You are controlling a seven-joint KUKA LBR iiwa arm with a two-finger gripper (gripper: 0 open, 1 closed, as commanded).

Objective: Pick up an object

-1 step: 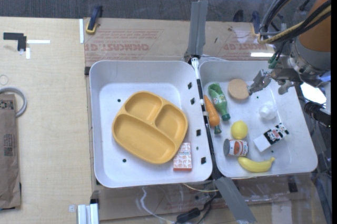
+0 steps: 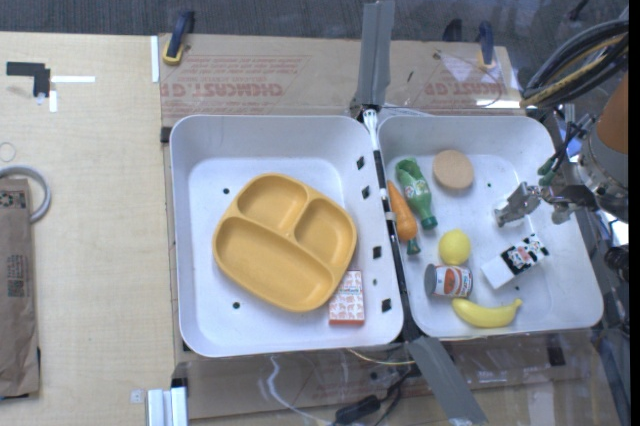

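The jaws (image 2: pixel 512 205) hang in the right bin (image 2: pixel 575 309), holding nothing; their spread I cannot tell. The black-and-white carton (image 2: pixel 515 259) lies just below them, near the banana (image 2: pixel 487 312).

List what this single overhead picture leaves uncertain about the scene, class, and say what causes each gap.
- Hand, camera view: too small and blurred to tell its finger state.
- Arm: cut off by the right edge.
- Can label: print too small to read.
- Carrot: partly hidden behind the bins' dividing wall.
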